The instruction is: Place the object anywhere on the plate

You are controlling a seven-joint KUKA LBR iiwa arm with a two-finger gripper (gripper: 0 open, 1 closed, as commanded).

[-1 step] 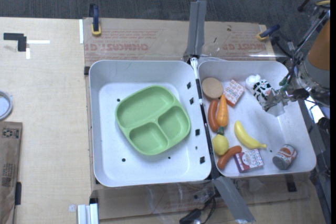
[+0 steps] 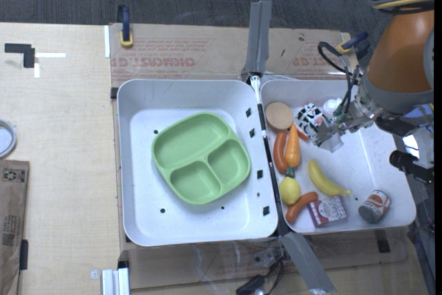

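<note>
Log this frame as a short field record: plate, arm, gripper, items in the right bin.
plate: green, three compartments, nothing on it, in left bin
arm: reaches in from the right, over right bin
gripper: low in right bin, beside black-and-white toy
right bin items: round tan piece, carrot, lemon, banana, can, red packet

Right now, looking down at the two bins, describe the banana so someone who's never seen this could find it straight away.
Find the right-hand white bin, the one crowded with toy food, not the one holding the green plate. Near its middle, below the arm's end effector, lies the banana. It is the only long, curved, all-yellow piece; the lemon to its left is yellow too, but short and round.
</note>
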